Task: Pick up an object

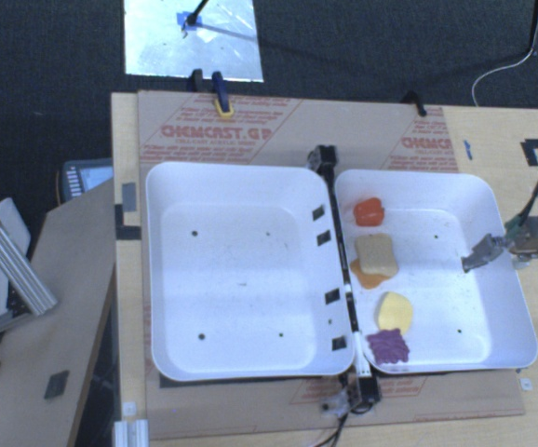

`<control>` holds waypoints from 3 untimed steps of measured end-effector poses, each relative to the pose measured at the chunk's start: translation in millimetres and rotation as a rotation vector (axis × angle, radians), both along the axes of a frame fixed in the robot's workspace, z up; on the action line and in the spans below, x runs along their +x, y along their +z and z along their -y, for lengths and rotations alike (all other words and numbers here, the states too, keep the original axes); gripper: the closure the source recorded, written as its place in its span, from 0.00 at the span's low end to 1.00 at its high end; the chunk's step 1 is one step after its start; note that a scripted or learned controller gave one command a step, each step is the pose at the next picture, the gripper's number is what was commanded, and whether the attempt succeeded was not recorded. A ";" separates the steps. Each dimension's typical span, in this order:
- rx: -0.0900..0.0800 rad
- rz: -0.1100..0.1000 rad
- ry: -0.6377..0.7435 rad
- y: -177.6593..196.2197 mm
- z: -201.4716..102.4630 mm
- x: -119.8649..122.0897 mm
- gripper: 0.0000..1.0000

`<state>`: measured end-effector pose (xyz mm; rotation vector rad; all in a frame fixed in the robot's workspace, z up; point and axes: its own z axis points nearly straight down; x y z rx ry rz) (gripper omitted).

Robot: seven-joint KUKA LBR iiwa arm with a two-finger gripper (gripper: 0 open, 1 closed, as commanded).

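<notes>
Several small objects lie along the left side of the right bin (492, 338). A red piece (369, 211) is farthest back. In front of it a tan block (376, 253) rests partly on an orange piece (364, 277). A yellow piece (395, 311) and a purple piece (388, 345) lie nearer the front edge. My gripper (479, 252) reaches in over the bin's right side, about a hand's width right of the tan block, with nothing visibly held.
The left bin (171, 250) sits beside the right one, with a black clipped divider (336, 268) between them. Both rest on a cardboard sheet (250, 128). A cable (506, 59) runs at the back right, and a metal plate (193, 26) lies beyond the bench.
</notes>
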<state>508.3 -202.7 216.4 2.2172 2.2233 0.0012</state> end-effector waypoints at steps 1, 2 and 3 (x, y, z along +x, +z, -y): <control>-0.001 0.004 0.003 11.2 0.2 1.1 1.00; -0.002 0.017 0.009 165.6 -56.7 -6.1 1.00; -0.005 0.021 0.003 325.5 -61.8 -20.5 1.00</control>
